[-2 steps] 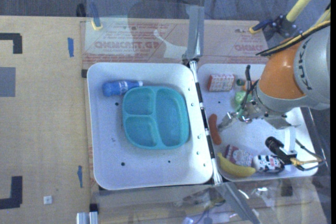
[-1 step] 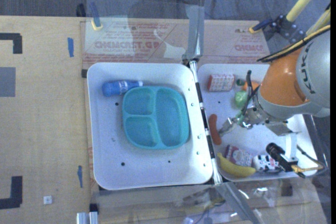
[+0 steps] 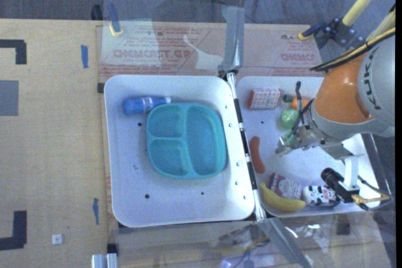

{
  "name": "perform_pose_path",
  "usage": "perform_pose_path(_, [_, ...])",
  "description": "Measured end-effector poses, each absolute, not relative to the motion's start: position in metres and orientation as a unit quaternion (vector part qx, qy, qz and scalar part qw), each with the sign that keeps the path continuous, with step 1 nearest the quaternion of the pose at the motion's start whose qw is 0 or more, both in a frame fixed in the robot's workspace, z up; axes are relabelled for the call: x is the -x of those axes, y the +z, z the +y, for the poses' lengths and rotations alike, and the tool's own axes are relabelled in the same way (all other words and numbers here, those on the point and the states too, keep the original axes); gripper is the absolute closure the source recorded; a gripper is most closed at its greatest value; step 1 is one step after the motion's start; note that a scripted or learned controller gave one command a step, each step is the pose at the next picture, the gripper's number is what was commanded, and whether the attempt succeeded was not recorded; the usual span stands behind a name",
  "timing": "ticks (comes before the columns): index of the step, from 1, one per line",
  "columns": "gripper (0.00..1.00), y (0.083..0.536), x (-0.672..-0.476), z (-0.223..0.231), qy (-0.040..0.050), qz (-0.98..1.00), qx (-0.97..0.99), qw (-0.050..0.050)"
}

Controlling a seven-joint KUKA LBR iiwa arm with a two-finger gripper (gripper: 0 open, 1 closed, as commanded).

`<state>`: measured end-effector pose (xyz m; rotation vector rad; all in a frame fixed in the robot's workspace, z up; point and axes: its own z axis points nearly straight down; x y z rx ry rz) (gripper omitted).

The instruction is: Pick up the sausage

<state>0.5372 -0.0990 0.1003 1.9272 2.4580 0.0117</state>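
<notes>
overhead slanted view of a wooden bench w/ two shallow white bins side by side. the left bin (image 3: 125, 198) holds a teal divided plate (image 3: 186, 140) w/ three compartments, lying flat near the bin's middle. a blue bottle w/ a white cap end (image 3: 143, 103) lies on its side just beyond the plate's upper left edge, near the bin's far wall.

the right bin (image 3: 270, 81) is partly covered by the grey arm (image 3: 352, 97) w/ its orange band, reaching in from the right. the gripper (image 3: 290, 144) points down over the bin's middle, a little right of the sausage; can't tell if it's open or closed, since the tips are small and blurred. nothing is seen held in it.

the sausage (image 3: 257, 155), reddish orange and slim, lies flat along the right bin's left wall, lengthwise front to back, apart from the gripper. a banana (image 3: 281, 200) lies at the bin's near edge, just below the sausage's near end. a small purple-and-white packet (image 3: 286, 186) sits touching the banana. a small red-and-white box (image 3: 264, 98) sits near the far wall. a green round item (image 3: 289, 117) and a bit of orange sit beside the arm. a black-and-white object (image 3: 321, 194) lies near the front right corner.

blue tape marks and black corner marks show on the bench to the left.
</notes>
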Motion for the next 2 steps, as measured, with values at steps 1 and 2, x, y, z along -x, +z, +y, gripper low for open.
perform_pose_path(1, [0.00,0.100,-0.537,-0.099,0.0037,0.787,-0.617,0.009])
perform_pose_path(2, [0.00,0.119,-0.551,-0.127,0.0006,0.801,-0.599,0.002])
